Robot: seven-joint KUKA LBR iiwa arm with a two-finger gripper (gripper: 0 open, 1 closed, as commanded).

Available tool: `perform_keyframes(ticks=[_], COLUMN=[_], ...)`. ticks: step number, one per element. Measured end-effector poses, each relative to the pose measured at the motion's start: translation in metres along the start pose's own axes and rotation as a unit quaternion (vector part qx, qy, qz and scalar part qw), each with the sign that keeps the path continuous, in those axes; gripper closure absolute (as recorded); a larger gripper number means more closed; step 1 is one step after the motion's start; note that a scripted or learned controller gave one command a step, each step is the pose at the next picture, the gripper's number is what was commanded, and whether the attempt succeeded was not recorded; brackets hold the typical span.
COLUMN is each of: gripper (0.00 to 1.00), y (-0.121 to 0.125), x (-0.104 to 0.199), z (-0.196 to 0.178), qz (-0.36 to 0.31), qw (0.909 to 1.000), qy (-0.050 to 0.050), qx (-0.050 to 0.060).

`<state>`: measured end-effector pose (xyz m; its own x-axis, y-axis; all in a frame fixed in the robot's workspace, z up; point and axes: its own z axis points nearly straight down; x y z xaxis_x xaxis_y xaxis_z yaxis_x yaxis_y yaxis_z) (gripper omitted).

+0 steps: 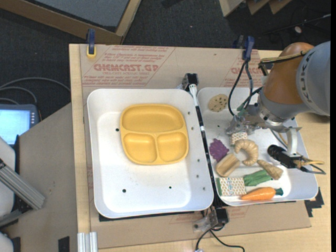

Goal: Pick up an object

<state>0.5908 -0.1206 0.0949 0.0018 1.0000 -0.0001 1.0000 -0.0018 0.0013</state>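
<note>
My gripper [239, 126] is low in the right bin [304, 189], near its middle, with the grey arm and its orange band reaching in from the right. Just below the gripper lies a small pale piece with a reddish stripe [240, 136]. A curved croissant [248, 150] lies below that, with a purple grape bunch [218, 149] to its left. A tan bread piece [227, 165] sits under the grapes. A round cookie [217, 103] lies in the bin's far left corner. Nothing shows as held.
Along the right bin's near edge lie a carrot [258, 194], a green vegetable [257, 178], a patterned white packet [231, 186] and a tan cone-shaped piece [270, 168]. The left bin [105, 156] holds a yellow divided plate [154, 133].
</note>
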Motion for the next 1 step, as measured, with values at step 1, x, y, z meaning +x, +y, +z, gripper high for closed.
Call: perform_keyframes(ticks=[1], gripper=[1.0], y=[-0.0207], x=[0.0597], z=[-0.0949], qz=[-0.004], qw=[1.0], qy=[0.0], qx=[-0.002])
